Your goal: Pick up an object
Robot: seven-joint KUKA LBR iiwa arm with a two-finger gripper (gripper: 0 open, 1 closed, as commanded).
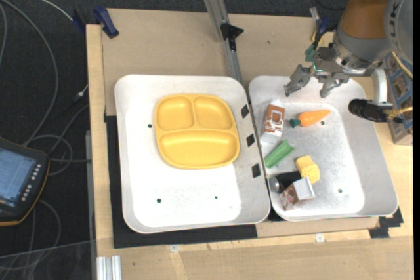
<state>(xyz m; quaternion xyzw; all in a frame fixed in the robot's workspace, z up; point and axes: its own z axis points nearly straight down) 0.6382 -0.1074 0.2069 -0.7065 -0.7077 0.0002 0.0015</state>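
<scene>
The toy carrot lies in the far part of the right bin, pointing left to right with its green end toward the bin's middle. The gripper hangs just above and beyond it, over the bin's far edge — its two fingers are spread wide, one tip toward the left and one toward the right, and nothing sits between them. The carrot is near the fingers but apart from them, not touched.

Left of the carrot, a small brown-and-white carton lies near the bin's left wall. Nearer the camera from it lies a green cylinder, tilted on a diagonal. Beside that sits a yellow corn piece, and at the bin's near left there is a dark object with a small brown-and-white box just beside it — these two touch or nearly touch.

The left bin holds a yellow divided plate with three compartments, lying flat in its far half. Both bins rest side by side on the tan worktop. The arm reaches in from the right.
</scene>
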